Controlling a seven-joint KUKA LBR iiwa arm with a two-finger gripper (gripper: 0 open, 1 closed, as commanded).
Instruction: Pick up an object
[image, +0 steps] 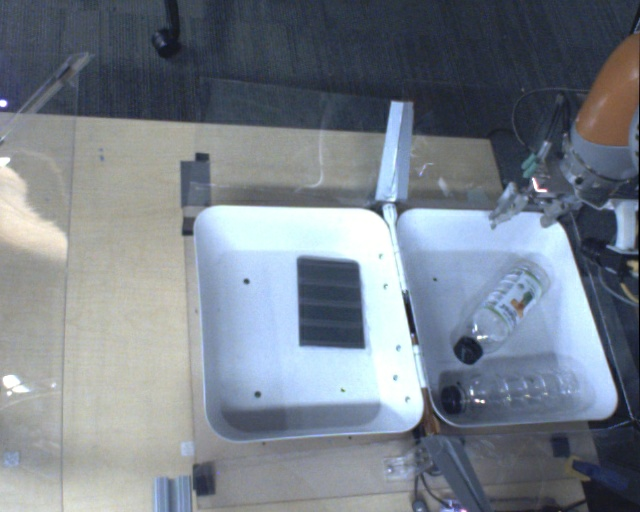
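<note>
End effector (522, 203) sits at the far right corner of the right bin (437, 248), hanging over the bin's back rim. Grey wrist and orange band rise behind it toward the right edge of the view. Finger state: cannot tell; the tips are small and blurred against the white rim. Nothing visibly held.

Nearer the camera than the end effector, inside the right bin: a clear plastic bottle (505, 303) with a printed label, lying on its side at a slant, dark cap pointing toward the near left. Well apart from the end effector.

Nearer still, along the front wall of the same bin: a second clear bottle (510, 390), ribbed, lying roughly parallel to that wall, dark cap at its left end. The two caps lie close to each other; whether the bottles touch, unclear.

Left of the end effector, across the divider between bins: the left bin (230, 300), holding a flat dark ribbed rectangular pad (330, 302) near its middle, lying flat.

Both bins rest on the pale wooden worktop (110, 300). A grey metal bar (395, 150) stands at the back, between the bins, left of the end effector.
</note>
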